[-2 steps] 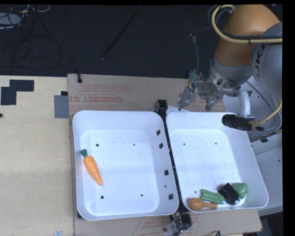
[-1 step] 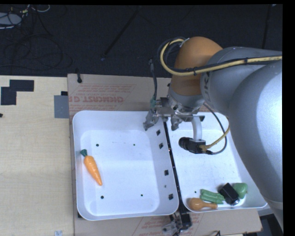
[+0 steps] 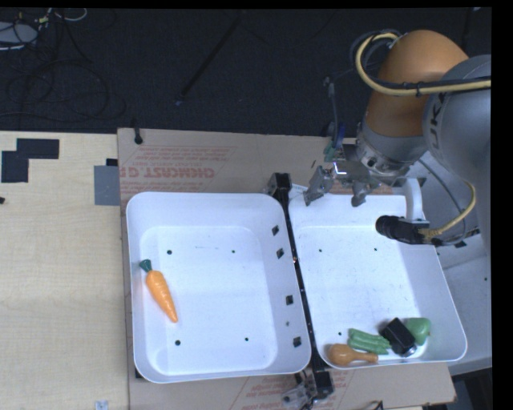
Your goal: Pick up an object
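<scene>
Two shallow white bins sit side by side on a cardboard sheet [image 3: 200, 164] laid over a pale wooden bench [image 3: 56, 280]. A black divider strip [image 3: 290, 264] runs between them.

Left bin [image 3: 204, 212]: one orange carrot [image 3: 161, 295] with a small green top, lying near the left wall, pointed end toward the near side, slightly slanted. It touches nothing else.

Right bin [image 3: 365, 240]: a small cluster sits in the near right corner. A black block [image 3: 398, 335] lies tilted, overlapping a light green piece [image 3: 418, 327] on its right. Just left of the block is a darker green pod-like item [image 3: 367, 341]. An orange-tan pear-shaped item [image 3: 349, 355] lies against the near wall, touching or just beside the green pod.

The arm [image 3: 433, 80] comes in from the right, grey with an orange band above the wrist, yellow cable looped over the top. The gripper [image 3: 341, 190] hangs over the far edge of the right bin, near the far end of the divider strip, well apart from the cluster and from the carrot. Its two fingers point down and stand spread, a clear gap between them, nothing in that gap.

Dark rectangles [image 3: 36, 156] mark the bench at far left. Floor beyond the bench is dark, with cables [image 3: 48, 24].
</scene>
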Controlling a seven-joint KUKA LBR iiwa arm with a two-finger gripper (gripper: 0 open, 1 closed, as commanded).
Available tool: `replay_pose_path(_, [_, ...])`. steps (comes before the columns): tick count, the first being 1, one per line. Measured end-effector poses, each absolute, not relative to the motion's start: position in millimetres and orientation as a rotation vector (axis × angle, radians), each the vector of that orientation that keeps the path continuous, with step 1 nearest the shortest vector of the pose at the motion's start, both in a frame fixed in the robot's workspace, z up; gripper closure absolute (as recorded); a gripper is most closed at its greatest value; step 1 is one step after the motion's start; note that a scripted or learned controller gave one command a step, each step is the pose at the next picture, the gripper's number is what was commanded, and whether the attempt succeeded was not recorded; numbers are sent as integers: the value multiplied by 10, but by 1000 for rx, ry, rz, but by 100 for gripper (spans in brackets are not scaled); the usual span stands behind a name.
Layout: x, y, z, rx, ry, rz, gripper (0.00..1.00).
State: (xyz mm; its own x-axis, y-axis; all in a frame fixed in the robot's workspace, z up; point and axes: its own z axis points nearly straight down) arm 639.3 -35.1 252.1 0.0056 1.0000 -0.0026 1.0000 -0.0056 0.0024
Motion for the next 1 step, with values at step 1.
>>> replay_pose_path(1, [6447, 442, 3133, 2213, 2227, 6, 0])
